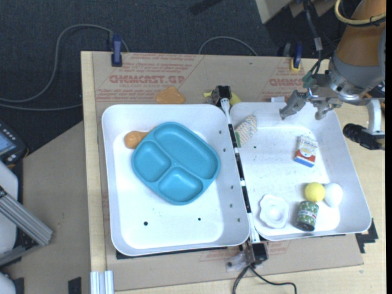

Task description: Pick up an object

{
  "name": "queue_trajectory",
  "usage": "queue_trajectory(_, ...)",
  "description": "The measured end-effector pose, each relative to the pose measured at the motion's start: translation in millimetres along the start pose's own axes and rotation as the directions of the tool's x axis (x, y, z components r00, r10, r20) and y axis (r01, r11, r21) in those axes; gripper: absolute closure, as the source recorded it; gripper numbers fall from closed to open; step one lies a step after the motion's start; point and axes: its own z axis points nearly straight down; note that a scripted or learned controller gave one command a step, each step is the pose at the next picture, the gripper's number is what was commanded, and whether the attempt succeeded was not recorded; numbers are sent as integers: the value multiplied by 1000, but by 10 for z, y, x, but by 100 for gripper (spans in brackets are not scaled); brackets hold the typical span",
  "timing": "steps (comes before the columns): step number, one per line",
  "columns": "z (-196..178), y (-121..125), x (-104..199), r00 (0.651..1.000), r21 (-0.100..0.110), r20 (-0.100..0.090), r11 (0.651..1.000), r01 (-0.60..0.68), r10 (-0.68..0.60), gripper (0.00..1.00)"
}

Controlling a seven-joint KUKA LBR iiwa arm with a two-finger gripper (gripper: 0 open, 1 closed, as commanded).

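Observation:
My gripper (308,106) hangs open over the far edge of the right bin (352,164), its two fingers spread with nothing between them. Below it in that bin lie a small white carton with red and blue print (305,150), a yellow ball (315,192), a white egg-like piece (334,195), a green jar (307,215), a white fried-egg toy (272,211) and a striped roll (246,129) near the divider. The carton is the nearest object to the gripper, somewhat toward the front of it.
The left bin (116,182) holds a blue divided plate (175,162) and an orange lump (133,139) at its back left. An orange piece (169,95) and a yellow-black clamp (222,94) lie on the board behind the bins.

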Motion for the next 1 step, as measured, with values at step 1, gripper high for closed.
queue_trajectory(1,754,113,-631,1000,4,0,1000,-5,5,0)
